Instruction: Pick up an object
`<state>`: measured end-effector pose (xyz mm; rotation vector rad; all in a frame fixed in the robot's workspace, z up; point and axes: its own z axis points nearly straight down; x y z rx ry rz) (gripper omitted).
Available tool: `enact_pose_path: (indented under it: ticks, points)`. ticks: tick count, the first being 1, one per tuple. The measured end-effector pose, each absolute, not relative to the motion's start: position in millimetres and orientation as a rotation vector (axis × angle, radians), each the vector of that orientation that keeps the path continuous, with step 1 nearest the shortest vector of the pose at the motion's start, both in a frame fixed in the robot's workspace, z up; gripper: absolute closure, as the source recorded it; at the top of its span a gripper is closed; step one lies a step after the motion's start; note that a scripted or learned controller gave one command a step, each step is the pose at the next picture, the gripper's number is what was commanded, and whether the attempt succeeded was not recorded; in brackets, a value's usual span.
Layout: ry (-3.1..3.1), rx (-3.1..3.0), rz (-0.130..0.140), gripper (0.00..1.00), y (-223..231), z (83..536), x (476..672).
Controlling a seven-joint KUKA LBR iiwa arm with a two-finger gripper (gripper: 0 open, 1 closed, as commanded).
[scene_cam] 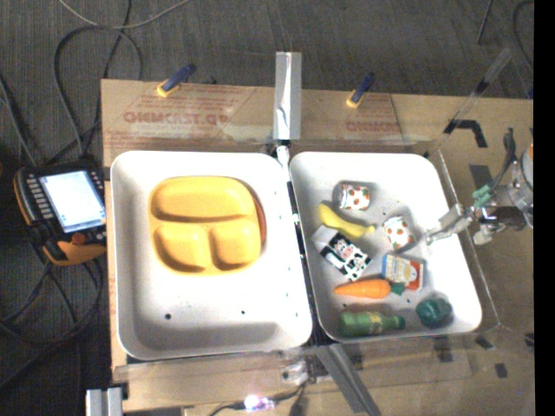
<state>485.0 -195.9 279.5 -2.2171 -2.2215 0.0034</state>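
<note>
jaws: state cannot be determined at this slant. gripper sits at the right edge of the right bin, reaching in over the rim from the right, with nothing visible in its grasp.

candidate objects, placed relative to the jaws:
- spotted white-and-red piece — just beside the jaws on the side away from the arm, the closest item; contact cannot be confirmed.
- red-and-white packet — near, toward the front of the bench from the jaws.
- orange carrot — beyond the packet, touching or nearly touching its edge.
- teal round object — toward the front of the bench, almost directly in line with the jaws, in the bin's front corner.
- green bottle — lying on its side along the front wall, well apart from the jaws.
- black-and-white carton and yellow banana — further across the bin, past the spotted piece.
- red-and-white can — across and toward the back wall.

left bin holds a yellow compartment tray, well apart from the jaws across the divider.
</note>
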Motion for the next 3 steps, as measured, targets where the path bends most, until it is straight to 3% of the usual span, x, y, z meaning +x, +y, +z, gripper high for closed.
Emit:
enact_pose_path:
  ticks: [1, 2, 3]
  points:
    - [-2.305, -2.129, 0.003, 0.0, -148.2, 178.4, 528.8]
    - [-2.295, -2.142, 0.0, 0.0, -198.0, 93.3, 567.7]
    - [-2.418, -2.025, -0.005, 0.0, -172.5, 89.5, 640.8]
